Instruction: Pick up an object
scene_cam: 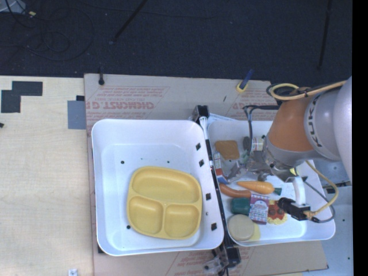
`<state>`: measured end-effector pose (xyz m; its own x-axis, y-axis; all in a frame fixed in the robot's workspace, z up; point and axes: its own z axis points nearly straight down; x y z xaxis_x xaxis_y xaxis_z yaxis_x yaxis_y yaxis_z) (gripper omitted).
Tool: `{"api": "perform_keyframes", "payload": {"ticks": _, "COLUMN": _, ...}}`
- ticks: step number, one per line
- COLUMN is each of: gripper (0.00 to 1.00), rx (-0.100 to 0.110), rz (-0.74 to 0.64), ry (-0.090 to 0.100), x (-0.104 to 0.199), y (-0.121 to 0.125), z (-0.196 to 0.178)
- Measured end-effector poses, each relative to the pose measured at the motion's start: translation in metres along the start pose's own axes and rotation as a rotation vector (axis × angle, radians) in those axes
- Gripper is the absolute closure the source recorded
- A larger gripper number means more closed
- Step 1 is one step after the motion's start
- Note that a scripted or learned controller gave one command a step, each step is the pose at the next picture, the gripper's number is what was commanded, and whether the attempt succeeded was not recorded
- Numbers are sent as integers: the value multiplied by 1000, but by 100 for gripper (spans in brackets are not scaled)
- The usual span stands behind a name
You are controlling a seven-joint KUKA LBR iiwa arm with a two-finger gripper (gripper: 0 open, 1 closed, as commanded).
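Counting one yellow tray [164, 202] in the left bin [109, 154]. Right bin [322, 230] holds several crowded toys. Gripper [246, 168] state: cannot tell.

Grey arm [336, 119] reaching in from the right, orange band above wrist, claw [248, 167] pointing down

One fixed camera up high, looking down at a slant, taking in both bins [103, 148] side by side; the arm [299, 134] enters from the right.
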<state>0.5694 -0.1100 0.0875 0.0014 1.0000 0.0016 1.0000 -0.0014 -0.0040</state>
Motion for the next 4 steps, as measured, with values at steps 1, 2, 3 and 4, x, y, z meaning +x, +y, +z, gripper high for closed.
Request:
{"api": "perform_keyframes", "payload": {"ticks": 1, "gripper": 0, "rx": -6, "rz": 4, "ry": -6, "x": 13, "y": -76, "z": -1}}
{"api": "perform_keyframes", "payload": {"ticks": 2, "gripper": 0, "rx": -3, "rz": 1, "ry": -2, "x": -78, "y": -28, "z": -110}}
{"api": "perform_keyframes", "payload": {"ticks": 3, "gripper": 0, "rx": -3, "rz": -2, "ry": -1, "x": -54, "y": 15, "z": -1}}
{"api": "perform_keyframes", "payload": {"ticks": 4, "gripper": 0, "rx": -1, "rz": -2, "ry": 0, "x": 0, "y": -5, "z": 0}}
